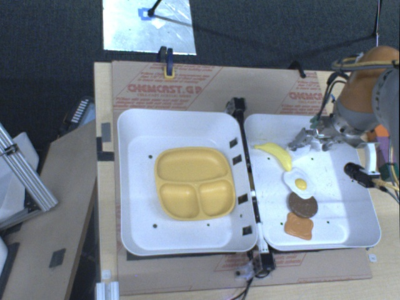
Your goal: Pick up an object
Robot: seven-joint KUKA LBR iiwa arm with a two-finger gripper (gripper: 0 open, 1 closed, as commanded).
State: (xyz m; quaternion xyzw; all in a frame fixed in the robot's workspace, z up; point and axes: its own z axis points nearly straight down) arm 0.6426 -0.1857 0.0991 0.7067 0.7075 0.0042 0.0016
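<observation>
Camera view: right bin [359,220] holds all the targets. Gripper [307,139] sits near its back wall, grip state unreadable from here. Banana [277,154] is just in front of it; egg [298,182], patty [303,205], toast [299,226] run toward the front wall. I'd go for the banana, closing across its narrow width.

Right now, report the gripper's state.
Two-finger gripper: cannot be told; it hangs over the right shallow white bin, just beyond the yellow toy banana.

Bright, even overhead light; soft shadows; glare on foil sheet [149,19]; slightly soft pic.
</observation>
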